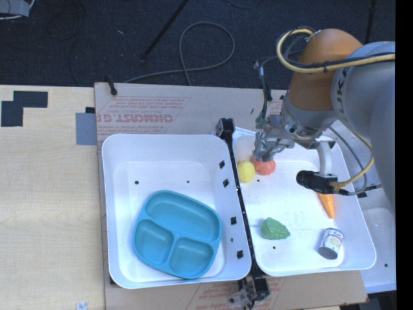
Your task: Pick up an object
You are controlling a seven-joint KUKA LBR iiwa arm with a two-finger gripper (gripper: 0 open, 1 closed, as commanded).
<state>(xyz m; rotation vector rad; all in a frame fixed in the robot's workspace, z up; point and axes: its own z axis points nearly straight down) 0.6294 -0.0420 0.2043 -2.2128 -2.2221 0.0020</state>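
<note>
In the right bin (352, 254) a small red-orange ball (266, 167) lies beside a yellow ball (245, 171) near the bin's far left corner. My gripper (263, 152) hangs straight over the red-orange ball, its fingers pointing down and close to or touching the ball's top. An orange carrot-shaped piece (328, 203), a green lumpy piece (275, 228) and a small tin can (331, 243) lie further toward the front of the same bin.
The left bin (122, 160) holds a blue divided plate (177, 233). A black divider (233, 192) separates the bins. The grey arm with its orange band (326, 53) reaches in from the upper right, with cables and a black fitting (315, 180) over the right bin.
</note>
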